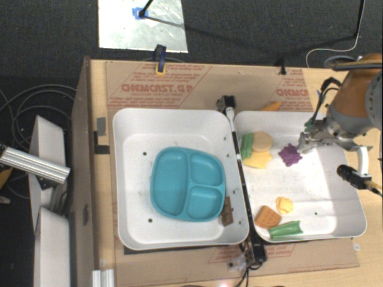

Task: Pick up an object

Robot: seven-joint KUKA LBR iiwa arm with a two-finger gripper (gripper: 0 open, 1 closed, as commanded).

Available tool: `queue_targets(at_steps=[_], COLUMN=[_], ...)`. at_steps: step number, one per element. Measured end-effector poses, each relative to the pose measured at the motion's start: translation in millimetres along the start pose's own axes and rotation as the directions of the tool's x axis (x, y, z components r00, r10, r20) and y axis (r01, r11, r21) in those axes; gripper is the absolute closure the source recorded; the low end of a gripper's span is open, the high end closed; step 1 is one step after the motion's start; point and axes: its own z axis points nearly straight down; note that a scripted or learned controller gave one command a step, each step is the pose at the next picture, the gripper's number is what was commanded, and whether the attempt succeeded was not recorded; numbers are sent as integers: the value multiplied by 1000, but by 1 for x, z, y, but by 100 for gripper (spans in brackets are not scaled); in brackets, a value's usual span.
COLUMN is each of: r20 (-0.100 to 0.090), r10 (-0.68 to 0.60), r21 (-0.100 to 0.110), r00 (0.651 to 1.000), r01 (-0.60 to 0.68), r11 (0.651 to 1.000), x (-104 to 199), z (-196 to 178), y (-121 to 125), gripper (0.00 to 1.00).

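From above, the brown cardboard sheet [179, 82] under both bins bears red mirrored print along its far edge; it seems to read "CHEMCAST GP", though reversed. The left shallow white bin [128, 178] holds a teal plastic divided plate [187, 184] at its middle, with a small brown piece [227, 211] by the plate's near right corner. In the right shallow white bin [341, 208], a green strip [246, 145], a tan round disc [262, 140] and a yellow wedge [257, 158] cluster at the far left corner, with a purple toy grape bunch [289, 155] just beside them. An orange waffle-like piece [267, 217], a yellow lump [284, 205] and a green pod-shaped toy [286, 229] lie along the near edge. The gripper [306, 141] hangs just right of the grapes, near the bin's far edge; whether it is spread or pressed together I cannot tell.
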Motion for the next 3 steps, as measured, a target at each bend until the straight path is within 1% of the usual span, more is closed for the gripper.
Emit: queue_targets(at_steps=[1, 2, 3], r20=[0, -1, 0], r10=[0, -2, 3], r21=[0, 6, 3], r00=[1000, 1000, 1000], r01=[0, 2, -3], r11=[1000, 1000, 1000], x=[0, 58, 19], z=[0, 12, 11], y=[0, -23, -13], gripper=[0, 0, 0])
